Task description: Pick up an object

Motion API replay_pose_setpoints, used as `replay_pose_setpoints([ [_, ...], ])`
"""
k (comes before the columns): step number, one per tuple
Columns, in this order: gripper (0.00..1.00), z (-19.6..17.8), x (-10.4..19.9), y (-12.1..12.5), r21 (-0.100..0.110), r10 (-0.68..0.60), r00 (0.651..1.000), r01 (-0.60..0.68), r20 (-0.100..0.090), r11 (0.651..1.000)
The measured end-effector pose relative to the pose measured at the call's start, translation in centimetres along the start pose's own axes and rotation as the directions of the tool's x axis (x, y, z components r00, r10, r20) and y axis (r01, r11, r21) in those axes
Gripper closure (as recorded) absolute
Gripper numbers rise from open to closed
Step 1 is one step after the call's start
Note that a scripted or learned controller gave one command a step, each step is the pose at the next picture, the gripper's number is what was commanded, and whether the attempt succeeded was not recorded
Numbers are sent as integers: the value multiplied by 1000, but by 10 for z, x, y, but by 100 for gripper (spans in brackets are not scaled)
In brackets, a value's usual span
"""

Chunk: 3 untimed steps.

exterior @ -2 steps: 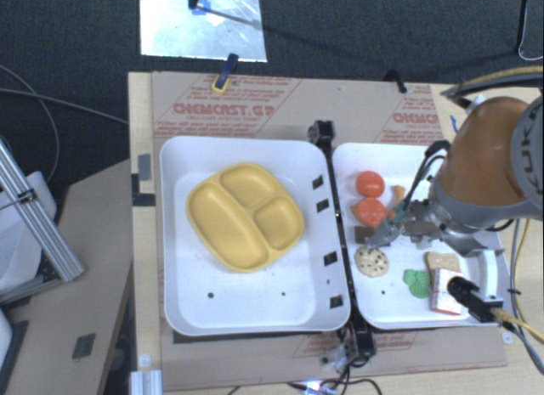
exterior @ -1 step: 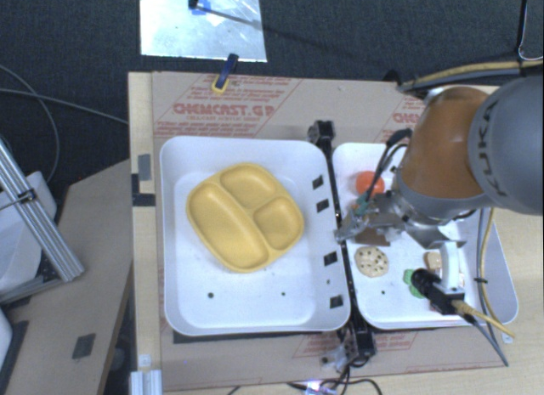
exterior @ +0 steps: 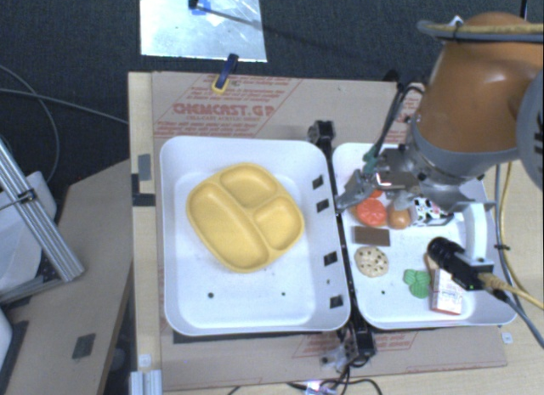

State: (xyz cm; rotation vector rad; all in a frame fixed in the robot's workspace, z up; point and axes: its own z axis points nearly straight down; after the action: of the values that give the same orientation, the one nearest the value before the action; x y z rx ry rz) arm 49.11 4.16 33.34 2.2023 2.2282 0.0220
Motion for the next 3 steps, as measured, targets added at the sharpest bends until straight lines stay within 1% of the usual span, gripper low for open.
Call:
replay_pose_setpoints([
  [1, 100, -3, -3, 1, 8, 3, 1000, -3, 3, 1000],
  [2, 100, 99, 9, 74, 15, 7, 1000, -7, 4, 1000],
  [3, 100, 152, 49, 59, 20, 4, 1000, -5, 3, 1000],
])
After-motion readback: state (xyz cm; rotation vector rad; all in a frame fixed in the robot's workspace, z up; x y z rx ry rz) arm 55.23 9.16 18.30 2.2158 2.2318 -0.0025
